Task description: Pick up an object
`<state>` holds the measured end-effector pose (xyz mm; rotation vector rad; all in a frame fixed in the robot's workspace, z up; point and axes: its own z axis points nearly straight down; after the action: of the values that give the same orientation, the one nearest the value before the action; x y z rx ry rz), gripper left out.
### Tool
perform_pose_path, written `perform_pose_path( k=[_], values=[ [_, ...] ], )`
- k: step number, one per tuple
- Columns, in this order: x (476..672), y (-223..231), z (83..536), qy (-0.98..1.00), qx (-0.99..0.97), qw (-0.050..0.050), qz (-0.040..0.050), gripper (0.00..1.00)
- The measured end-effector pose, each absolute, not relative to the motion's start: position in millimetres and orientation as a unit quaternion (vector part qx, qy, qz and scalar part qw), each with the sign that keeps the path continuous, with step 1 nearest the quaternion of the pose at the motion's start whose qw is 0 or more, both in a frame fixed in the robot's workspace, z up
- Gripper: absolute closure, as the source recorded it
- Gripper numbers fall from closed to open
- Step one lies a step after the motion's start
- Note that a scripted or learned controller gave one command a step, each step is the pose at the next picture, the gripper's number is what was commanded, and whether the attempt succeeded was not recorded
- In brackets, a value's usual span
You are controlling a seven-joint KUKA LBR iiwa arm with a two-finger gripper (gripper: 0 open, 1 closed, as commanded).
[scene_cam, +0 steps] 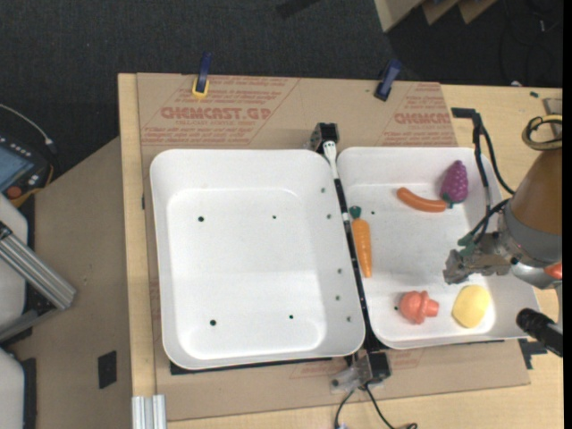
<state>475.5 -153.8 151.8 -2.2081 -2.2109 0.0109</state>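
Claw hovers low over right bin, just above yellow lemon; finger state cannot be told. Lemon smooth, rounded, pale yellow, lying just below claw. Pink-red fruit to lower left. Carrot farther left; sausage and purple grapes above.

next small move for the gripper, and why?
Probably a short move toward the yellow lemon, then descend. The gripper hovers over bare floor of the right bin, with nothing visible between its fingers. The lemon lies just below it in the view and is the closest item; the pink-red toy sits beside it with a gap, so a clean approach looks plausible.
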Motion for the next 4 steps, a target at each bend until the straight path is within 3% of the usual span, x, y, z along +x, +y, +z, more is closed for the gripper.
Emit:
perform_pose_path(
  k=[1, 2, 3, 4],
  values=[
    [479.1, -157, 160, -0.707, -0.707, 0.000, -0.0002, 0.00],
    [481.1, -201, 293, -0.706, -0.708, -0.009, -0.0026, 0.00],
    [520.7, -226, 446, -0.707, -0.707, -0.010, -0.0032, 0.00],
    [616.8, -213, 533, -0.709, -0.705, -0.006, -0.0027, 0.00]
  ],
)
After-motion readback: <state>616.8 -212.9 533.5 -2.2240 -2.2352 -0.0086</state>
